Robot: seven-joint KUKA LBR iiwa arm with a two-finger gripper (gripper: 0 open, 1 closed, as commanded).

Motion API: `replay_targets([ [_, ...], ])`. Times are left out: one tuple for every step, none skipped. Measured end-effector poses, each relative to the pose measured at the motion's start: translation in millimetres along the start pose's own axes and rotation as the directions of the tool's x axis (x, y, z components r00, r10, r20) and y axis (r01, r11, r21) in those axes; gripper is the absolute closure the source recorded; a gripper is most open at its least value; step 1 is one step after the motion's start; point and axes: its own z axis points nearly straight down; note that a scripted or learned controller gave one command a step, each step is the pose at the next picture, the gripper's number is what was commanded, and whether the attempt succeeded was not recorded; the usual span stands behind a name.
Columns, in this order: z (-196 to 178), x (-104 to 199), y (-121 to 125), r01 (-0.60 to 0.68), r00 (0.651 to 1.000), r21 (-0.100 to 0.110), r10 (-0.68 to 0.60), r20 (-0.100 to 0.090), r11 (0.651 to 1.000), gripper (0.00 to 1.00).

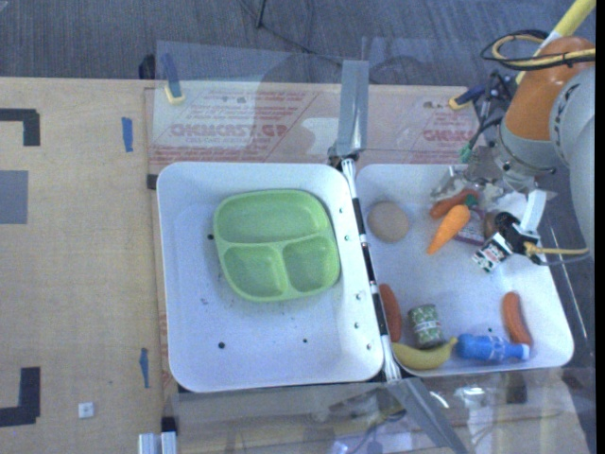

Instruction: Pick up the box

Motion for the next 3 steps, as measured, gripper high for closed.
replay_targets([
  [8, -14, -64, -0.058, 0.998, 0.011, 0.058, -0.003, 0.998, 0.00],
  [-9, -17, -59, -0.059, 0.998, -0.003, 0.059, 0.002, 0.998, 1.00],
  [-205, 7, -108, -0.166, 0.986, 0.019, 0.166, -0.001, 0.986, 1.00],
])
